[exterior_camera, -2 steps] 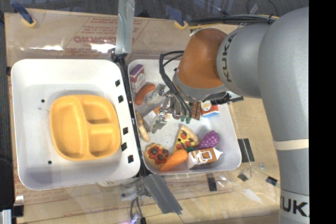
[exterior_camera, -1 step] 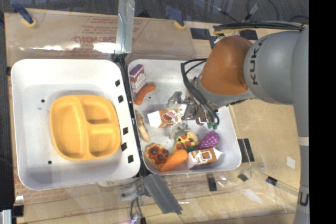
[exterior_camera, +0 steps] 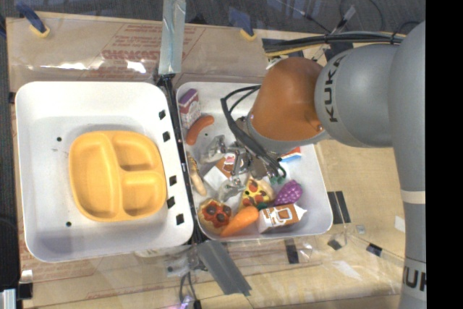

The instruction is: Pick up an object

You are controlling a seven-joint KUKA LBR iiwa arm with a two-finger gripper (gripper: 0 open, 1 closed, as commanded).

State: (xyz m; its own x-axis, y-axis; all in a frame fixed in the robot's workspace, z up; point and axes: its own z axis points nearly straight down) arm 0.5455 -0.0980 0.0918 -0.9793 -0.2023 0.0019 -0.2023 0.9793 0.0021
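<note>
Over the middle of the right bin, the gripper hung low among crowded toy food, carrot and grapes near the front edge, probably seeking a grasp; its grip I cannot tell.

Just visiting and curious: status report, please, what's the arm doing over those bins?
Gripper down in the right bin, among the toy food. Nothing seen held. Carrot, grapes, sausage crowd close. Yellow tray sits in the left bin.

The hand hangs low over the cluttered right bin.
</note>
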